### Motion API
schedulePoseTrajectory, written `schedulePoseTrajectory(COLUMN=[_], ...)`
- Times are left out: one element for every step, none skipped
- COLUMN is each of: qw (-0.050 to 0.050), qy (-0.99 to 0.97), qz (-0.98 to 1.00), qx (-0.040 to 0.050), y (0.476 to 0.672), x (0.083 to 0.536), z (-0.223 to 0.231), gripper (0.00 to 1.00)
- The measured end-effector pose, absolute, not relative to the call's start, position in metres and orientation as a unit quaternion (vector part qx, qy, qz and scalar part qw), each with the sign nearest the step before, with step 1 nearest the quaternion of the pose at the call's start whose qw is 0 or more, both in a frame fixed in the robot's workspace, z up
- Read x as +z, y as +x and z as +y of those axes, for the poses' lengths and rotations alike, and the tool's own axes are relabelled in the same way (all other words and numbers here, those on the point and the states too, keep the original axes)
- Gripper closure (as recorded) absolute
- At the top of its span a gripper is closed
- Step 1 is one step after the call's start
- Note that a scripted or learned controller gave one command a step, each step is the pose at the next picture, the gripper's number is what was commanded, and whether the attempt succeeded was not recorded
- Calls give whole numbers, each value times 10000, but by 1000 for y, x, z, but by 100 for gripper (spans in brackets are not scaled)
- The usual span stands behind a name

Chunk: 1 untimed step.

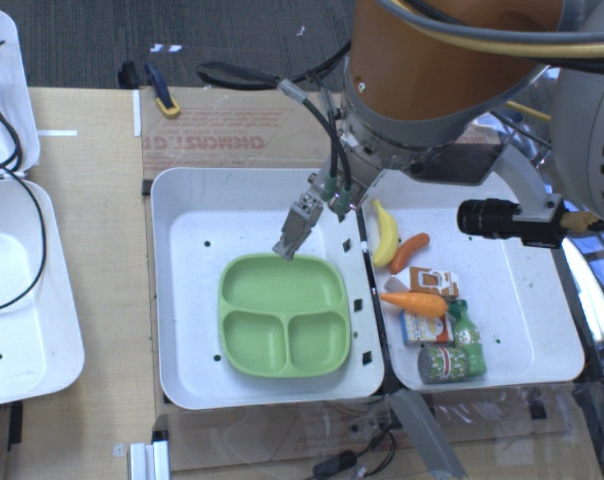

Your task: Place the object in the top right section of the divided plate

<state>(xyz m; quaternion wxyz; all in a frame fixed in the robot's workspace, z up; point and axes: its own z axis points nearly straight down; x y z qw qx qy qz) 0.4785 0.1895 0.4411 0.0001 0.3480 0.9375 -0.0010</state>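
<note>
Over the left bin (182, 298), your arm (452, 48) reaches in from the right and slants down, ending with the claw (287, 248) just above the far rim of the green divided plate (284, 315). You cannot tell from this angle whether the claw is released or clenched, and nothing is seen between its tips. The plate lies in the left bin with its one long section at the far side and two smaller sections nearer the camera. Your right bin (542, 318) holds a banana (385, 233), a small red-orange piece (410, 252), a carrot (417, 303), a flat printed packet (432, 313), a green bottle (465, 326) and a can (450, 363) lying on its side, all clustered near the divider between the bins.
</note>
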Motion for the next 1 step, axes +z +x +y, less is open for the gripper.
schedulePoseTrajectory(qw=[-7], qy=[4157], qz=[9095], qx=[-17], y=[478], x=[294], z=[210], gripper=[0])
